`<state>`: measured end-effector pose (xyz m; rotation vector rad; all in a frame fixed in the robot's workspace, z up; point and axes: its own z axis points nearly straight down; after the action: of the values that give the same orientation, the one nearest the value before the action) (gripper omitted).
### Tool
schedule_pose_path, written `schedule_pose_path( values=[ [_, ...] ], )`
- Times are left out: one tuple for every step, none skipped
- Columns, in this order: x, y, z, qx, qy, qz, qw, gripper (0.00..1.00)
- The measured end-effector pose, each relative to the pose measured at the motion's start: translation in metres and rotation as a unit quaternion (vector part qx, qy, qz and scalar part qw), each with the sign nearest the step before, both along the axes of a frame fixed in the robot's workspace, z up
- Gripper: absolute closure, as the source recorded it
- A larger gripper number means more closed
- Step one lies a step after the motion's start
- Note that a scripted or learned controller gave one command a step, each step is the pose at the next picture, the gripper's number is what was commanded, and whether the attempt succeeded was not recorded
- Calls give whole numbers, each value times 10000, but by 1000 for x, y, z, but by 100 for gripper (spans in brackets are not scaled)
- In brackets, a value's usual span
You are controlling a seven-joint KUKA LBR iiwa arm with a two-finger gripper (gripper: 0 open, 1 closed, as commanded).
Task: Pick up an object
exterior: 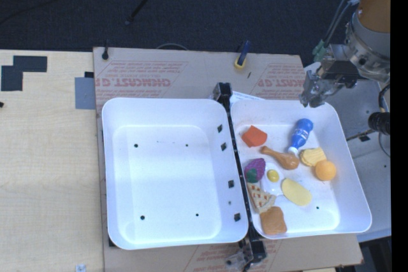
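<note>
Gripper (313, 95): positioned above the far right corner of the right bin; nothing is seen between the fingers, and how far they are parted cannot be made out.
Arm (373, 22): grey, with an orange band; entered from the right.
Blue bottle (301, 135): laid tilted in the right bin, nearest the gripper yet apart from it.
Red block (254, 136): placed near the bin's left wall.
Drumstick (279, 157): laid between block and bottle, its thick end beside the bottle's cap.
Orange ball (325, 171): set just beside a ridged yellow piece (312, 156).
Yellow oval (296, 192): found at mid bin.
Purple grapes (254, 169), waffle wedge (260, 197), toast (273, 221): ranged along the left wall.
Right bin (354, 200): white, shallow.
Left bin (115, 169): white, set beside it.
</note>
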<state>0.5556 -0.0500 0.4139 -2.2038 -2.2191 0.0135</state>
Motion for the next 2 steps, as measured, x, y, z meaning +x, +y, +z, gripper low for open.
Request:
schedule_pose_path(
  values=[
    [-49,5,132,-18,-143,-30,9999,100],
    [11,-65,122,-32,-67,-58,10000,100]
  ],
)
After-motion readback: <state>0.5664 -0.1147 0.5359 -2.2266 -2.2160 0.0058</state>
